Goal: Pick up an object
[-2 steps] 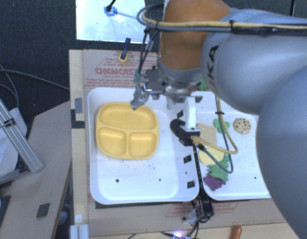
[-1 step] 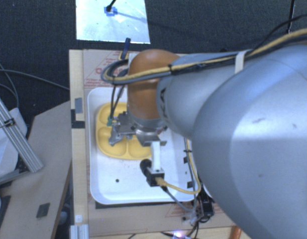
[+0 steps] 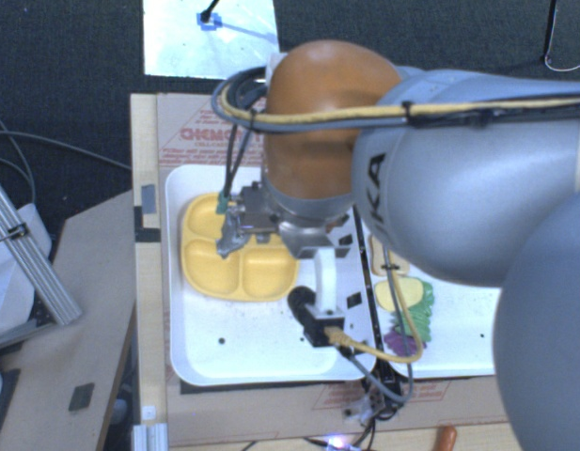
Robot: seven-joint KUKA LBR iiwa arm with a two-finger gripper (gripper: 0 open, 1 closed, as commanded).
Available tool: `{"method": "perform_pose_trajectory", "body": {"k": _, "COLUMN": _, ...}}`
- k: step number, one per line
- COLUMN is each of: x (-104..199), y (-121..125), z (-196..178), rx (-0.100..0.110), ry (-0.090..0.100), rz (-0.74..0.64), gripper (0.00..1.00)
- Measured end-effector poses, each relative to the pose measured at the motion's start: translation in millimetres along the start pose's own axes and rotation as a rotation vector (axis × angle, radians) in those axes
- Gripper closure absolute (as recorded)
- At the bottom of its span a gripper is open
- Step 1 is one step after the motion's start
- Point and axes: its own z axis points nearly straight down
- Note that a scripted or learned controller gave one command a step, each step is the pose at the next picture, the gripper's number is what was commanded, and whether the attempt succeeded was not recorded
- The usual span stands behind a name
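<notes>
A yellow divided plate (image 3: 224, 261) lies in the back left of the left white bin (image 3: 233, 350). My gripper (image 3: 233, 233) hangs low over the plate's middle, near its raised dividers, under the orange band of the wrist. The arm hides the plate's right part. I see nothing held in the gripper.
In the right bin (image 3: 468, 336) lie a yellow piece (image 3: 403, 294), a green thing (image 3: 419, 319) and a purple thing (image 3: 399, 343), close to the wall between the bins. The grey arm covers most of the right bin. A cardboard sheet (image 3: 191, 134) lies under the bins.
</notes>
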Motion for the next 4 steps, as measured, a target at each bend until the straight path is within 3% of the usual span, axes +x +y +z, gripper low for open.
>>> {"method": "perform_pose_trajectory", "body": {"k": 1, "x": -0.4, "y": 1.5, "z": -4.9, "rx": 0.004, "ry": -0.003, "rz": -0.005, "gripper": 1.0}}
{"method": "perform_pose_trajectory", "body": {"k": 2, "x": -6.6, "y": 56.5, "z": -205.3, "rx": -0.015, "ry": 0.003, "rz": 0.002, "gripper": 1.0}}
{"method": "perform_pose_trajectory", "body": {"k": 3, "x": 11.7, "y": 14.2, "z": -186.0, "rx": 0.006, "ry": -0.003, "rz": 0.0, "gripper": 1.0}}
{"method": "perform_pose_trajectory", "body": {"k": 4, "x": 10.1, "y": -15.4, "z": -86.3, "rx": 0.016, "ry": -0.008, "rz": 0.006, "gripper": 1.0}}
